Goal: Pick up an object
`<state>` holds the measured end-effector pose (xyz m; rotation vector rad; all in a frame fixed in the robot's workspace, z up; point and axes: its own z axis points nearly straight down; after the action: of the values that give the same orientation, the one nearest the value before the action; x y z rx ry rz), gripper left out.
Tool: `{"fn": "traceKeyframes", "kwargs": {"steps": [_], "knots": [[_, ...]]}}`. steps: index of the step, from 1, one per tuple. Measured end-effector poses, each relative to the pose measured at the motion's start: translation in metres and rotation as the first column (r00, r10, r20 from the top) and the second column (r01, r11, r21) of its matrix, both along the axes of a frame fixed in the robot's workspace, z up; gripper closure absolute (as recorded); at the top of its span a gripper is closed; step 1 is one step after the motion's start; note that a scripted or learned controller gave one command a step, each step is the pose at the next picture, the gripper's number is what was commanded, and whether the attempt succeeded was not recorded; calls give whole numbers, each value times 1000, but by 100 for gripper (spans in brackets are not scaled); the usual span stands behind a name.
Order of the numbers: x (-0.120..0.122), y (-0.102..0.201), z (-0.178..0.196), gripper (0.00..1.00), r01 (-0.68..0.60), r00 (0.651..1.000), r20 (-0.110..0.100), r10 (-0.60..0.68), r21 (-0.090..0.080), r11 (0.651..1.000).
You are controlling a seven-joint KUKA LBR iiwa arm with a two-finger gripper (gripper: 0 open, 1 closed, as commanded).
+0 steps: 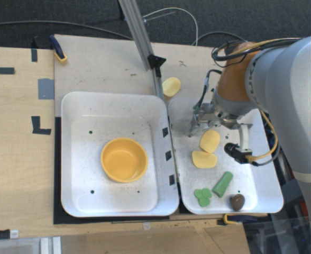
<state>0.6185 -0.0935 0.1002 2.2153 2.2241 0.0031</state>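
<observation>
Left bin (81,194): yellow bowl (124,159) sits upright near centre. A yellow piece (171,86) lies on the bench, outside both bins, at 12 o'clock of their dividing rims. Right bin (266,200): gripper (200,121) low at the bin's 11 o'clock; claw state cannot be told. Two yellow pieces (209,141) touch at centre, just at 4 o'clock of the gripper. Green leafy piece (202,196), green cylinder (222,184), brown piece (237,201) toward 6 o'clock.
</observation>
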Motion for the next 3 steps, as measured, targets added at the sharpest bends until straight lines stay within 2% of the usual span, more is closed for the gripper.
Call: {"fn": "traceKeyframes", "kwargs": {"steps": [2, 3], "knots": [[4, -6, 90, 100, 3, 1000, 1, -3, -1, 1000], [6, -14, 149, 100, 3, 1000, 2, -3, -1, 1000]]}}
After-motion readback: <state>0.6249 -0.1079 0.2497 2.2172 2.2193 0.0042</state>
